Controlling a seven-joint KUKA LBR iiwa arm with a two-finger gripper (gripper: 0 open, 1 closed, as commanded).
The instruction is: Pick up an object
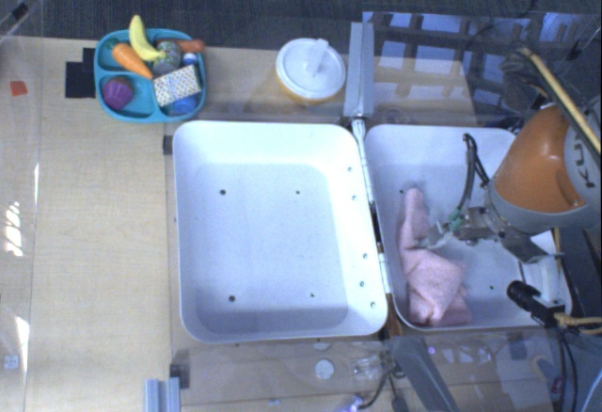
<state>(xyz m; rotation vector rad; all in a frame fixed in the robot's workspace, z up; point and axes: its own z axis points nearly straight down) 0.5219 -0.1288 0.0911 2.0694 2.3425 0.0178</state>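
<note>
A pink crumpled cloth lies along the left side of the right bin, stretching from its middle down to the front wall. My gripper hangs low in that bin, just right of the cloth's upper part, close to it or touching its edge. The arm with its orange band reaches in from the right and hides the bin's right side. I see nothing lifted off the bin floor.
The left bin sits beside it, a thin divider between the two. Behind the bins stand a blue tray with toy food and a white lidded cup. Cables and a clear panel crowd the far right.
</note>
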